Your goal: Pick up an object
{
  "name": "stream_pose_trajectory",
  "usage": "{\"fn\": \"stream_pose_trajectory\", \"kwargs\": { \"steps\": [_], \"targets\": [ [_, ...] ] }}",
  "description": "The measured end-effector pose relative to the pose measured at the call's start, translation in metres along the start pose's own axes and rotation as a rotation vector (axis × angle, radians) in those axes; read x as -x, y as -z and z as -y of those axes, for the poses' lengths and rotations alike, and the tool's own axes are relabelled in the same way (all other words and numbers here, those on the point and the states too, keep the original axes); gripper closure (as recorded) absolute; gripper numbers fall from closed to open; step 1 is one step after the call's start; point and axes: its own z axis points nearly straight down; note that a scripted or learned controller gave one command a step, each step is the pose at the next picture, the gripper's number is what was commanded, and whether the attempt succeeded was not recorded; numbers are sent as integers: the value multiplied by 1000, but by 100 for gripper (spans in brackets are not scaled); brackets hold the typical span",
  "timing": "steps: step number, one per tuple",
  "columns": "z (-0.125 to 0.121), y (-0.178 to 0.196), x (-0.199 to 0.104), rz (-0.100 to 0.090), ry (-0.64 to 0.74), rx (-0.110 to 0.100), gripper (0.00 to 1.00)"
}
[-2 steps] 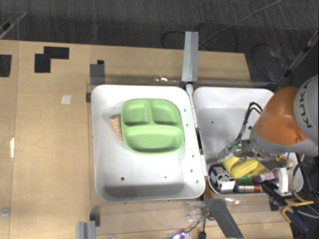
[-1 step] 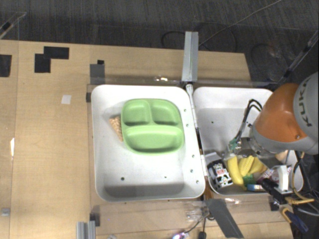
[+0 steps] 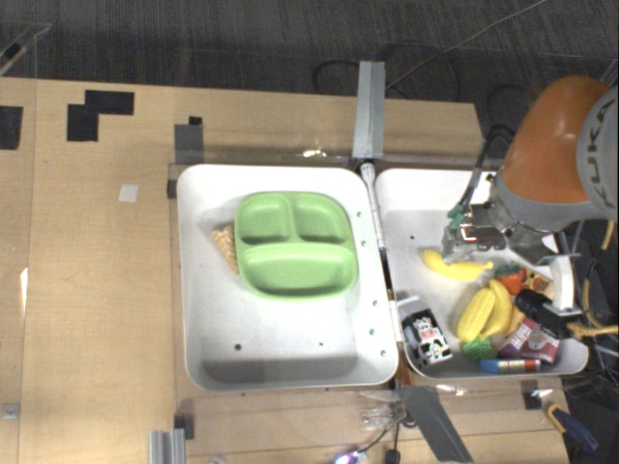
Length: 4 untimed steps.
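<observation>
Camera view looks down on two white bins set side by side on a wooden bench. The left bin (image 3: 208,356) holds a green plate (image 3: 293,243) with three sections, lying flat near the middle. A small tan thing (image 3: 225,247) peeks out from under the plate's left edge; it may be a cracker or a piece of bread, but it is too hidden to tell.

The right bin (image 3: 411,216) holds a pile of toys toward its near right corner. A yellow banana (image 3: 455,268) lies by itself, a little apart from the pile. Near it, lower and to the right, is a yellow bunch (image 3: 481,314) that looks like corn or more bananas. A small black and white box (image 3: 425,336) sits at the bin's near left side. A marker (image 3: 511,364) lies along the near wall, and a pink packet (image 3: 530,339) rests just above it.

The arm (image 3: 561,148) reaches in from the right, with its orange band up high. The gripper (image 3: 462,243) hangs just above the banana, very close to it. It is too small and cluttered to tell how it is set, or whether it touches the banana.
</observation>
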Motion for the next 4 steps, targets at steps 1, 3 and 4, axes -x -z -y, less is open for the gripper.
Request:
{"fn": "stream_pose_trajectory", "kwargs": {
  "steps": [1,3,4],
  "targets": [
    [0,0,0,0,0,0,0],
    [-124,-124,70,-2,84,-27,0],
    [-125,-125,92,-19,61,-32,0]
  ]
}}
